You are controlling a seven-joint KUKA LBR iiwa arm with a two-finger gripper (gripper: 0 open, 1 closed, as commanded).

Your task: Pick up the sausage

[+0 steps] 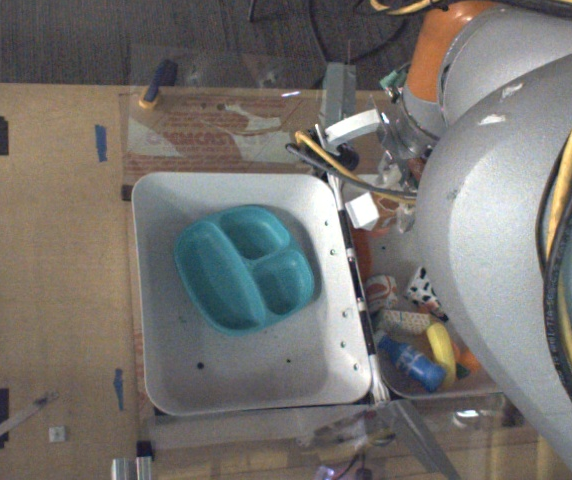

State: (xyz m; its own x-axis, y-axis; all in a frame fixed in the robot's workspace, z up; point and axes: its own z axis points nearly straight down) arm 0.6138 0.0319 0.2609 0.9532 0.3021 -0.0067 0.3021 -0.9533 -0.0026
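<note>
**Arm crowded over the right bin, plate alone in the left**

The arm (511, 218) took up most of the right side, its grey bulk leaning over the right bin (436, 393) and hiding much of it. An orange band (428, 53) showed above the wrist, with yellow cables looped near it. The end effector (396, 183) sat low by the divide between the two bins, amid white fittings and wires; I could not tell whether it was open or closed, or whether it gripped anything.

The tabletop (46, 268) ran pale brown to the left, marked with bits of blue and black tape.

The left bin (256, 378) lay in full view, white and shallow. A teal plate (246, 268) with three compartments rested in it, a little above the middle.

In the visible strip of the right bin, small things lay bunched together: a blue bottle (411, 363), a yellow piece (440, 348) just beside it, a black-and-white spotted thing (423, 290) above them, and a reddish-white item (380, 288) near the bin's left wall. I could not pick out the sausage among them with any certainty.
</note>
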